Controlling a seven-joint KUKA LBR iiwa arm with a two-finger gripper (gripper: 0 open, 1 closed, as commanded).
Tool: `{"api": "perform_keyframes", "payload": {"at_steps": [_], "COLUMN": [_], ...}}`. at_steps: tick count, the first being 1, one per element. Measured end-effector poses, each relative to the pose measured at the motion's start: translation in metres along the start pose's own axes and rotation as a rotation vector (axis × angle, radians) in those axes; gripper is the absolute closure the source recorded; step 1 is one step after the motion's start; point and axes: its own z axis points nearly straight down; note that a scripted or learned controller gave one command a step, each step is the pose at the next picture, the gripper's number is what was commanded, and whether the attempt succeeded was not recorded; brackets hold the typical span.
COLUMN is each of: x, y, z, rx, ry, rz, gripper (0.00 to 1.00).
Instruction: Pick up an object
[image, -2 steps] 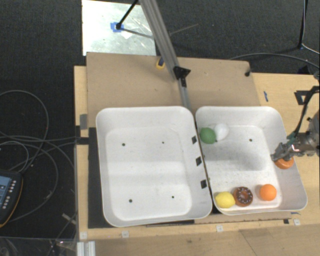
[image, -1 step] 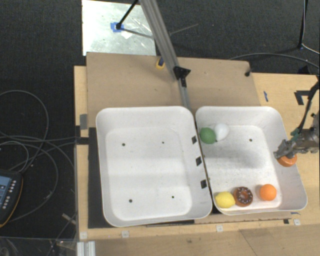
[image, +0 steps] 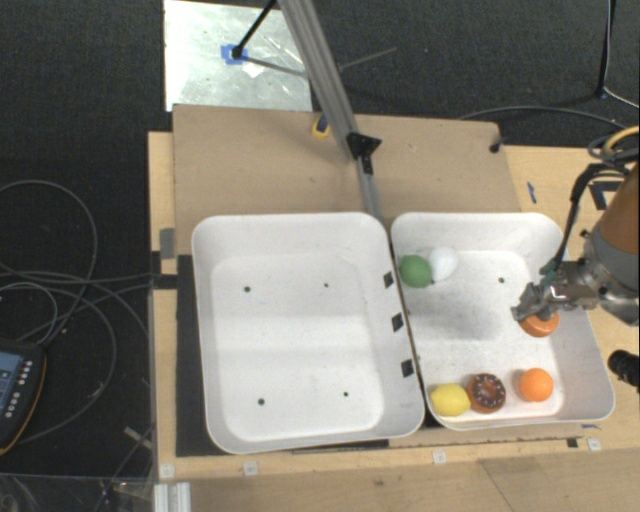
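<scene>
White plastic is what catches the eye first: two shallow bins sit side by side on a bare wooden bench, the left bin (image: 290, 330) showing just a few small dark holes in its floor, the right bin (image: 470, 310) carrying all the goods. Up near its top left corner a green ball (image: 415, 270) rests touching a white ball (image: 441, 263), the green one just beside the wall shared with the other bin. Along the near edge three pieces line up in a row: a yellow lemon (image: 450, 400), a chocolate doughnut (image: 487, 392) touching it, and a round orange fruit (image: 536, 384) a little apart to the right. The arm (image: 620, 255) comes in from the right, grey with its wrist low over the right-hand side of that bin, and the gripper (image: 538, 308) hangs over an orange object (image: 540, 323), a flattish piece whose top is hidden under the metal fingers. From where I stand it sits right at the fingertips, but I cannot tell whether the fingers are clenched on it or merely resting above it. Three small black clips mark the seam between the bins. A slim grey pole (image: 330, 90) slants across the back of the bench, and dark cables loop over the black floor to the left.
</scene>
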Motion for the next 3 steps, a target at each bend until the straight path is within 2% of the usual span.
{"api": "perform_keyframes", "payload": {"at_steps": [1, 2, 3], "x": [0.058, 0.120, 0.170], "y": [-0.004, 0.001, -0.008], "z": [-0.010, -0.004, -0.009], "rx": [-0.001, 0.000, 0.000], "ry": [0.001, 0.001, 0.001], "rz": [-0.001, -0.002, -0.002], "gripper": [1.00, 1.00, 1.00]}}
